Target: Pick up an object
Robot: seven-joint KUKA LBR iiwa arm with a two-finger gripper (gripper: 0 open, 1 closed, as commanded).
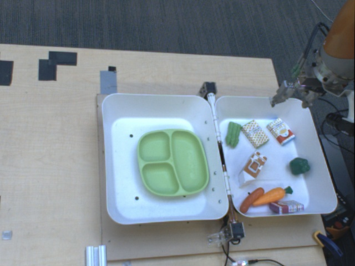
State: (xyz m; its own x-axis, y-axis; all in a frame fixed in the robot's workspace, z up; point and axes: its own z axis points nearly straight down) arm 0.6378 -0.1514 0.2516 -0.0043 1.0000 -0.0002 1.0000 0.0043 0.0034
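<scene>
I am hovering my hand (pixel 292 93), fingers spread apart and holding nothing, over the right white bin's (pixel 327 173) far edge; nearest is the small red-and-white carton (pixel 280 131), so I should be descending squarely over it.

Two bins (pixel 111 148), one plate (pixel 173 162), eight toys (pixel 274 194)

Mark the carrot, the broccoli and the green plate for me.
carrot (pixel 272 195), camera view, middle of its orange body.
broccoli (pixel 299 166), camera view, centre of its green head.
green plate (pixel 187 160), camera view, floor of its long compartment.
</scene>
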